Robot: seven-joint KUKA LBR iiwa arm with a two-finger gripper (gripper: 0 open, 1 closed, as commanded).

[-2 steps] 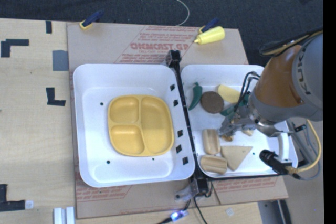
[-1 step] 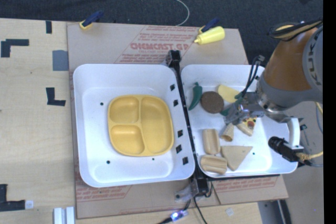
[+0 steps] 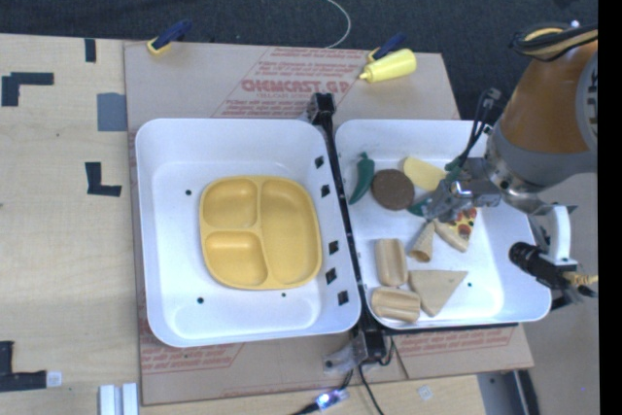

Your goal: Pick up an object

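Tool low in right-hand bin, over toy food; grasp stage, nothing seen held.

Tool [image 3: 449, 197] of the grey arm with orange band [image 3: 549, 107]: set down among the pieces, state impossible to tell. Just beside: pizza-slice toy with red dots [image 3: 457, 230], small tan cone [image 3: 422, 244], round brown disc [image 3: 393, 190], pale yellow wedge [image 3: 424, 173], green pepper-like piece [image 3: 362, 178]. Nearer the front: tan cylinder [image 3: 390, 261], tan bread-like roll [image 3: 396, 305], beige triangular wedge [image 3: 436, 289]. Next move likely needing closure on one piece, then a straight lift. Right white bin [image 3: 515, 301]; left white bin [image 3: 160, 209] with yellow divided plate [image 3: 260, 232]. Cardboard sheet [image 3: 224, 78] on wooden bench [image 3: 58, 238]; dark carpet behind.
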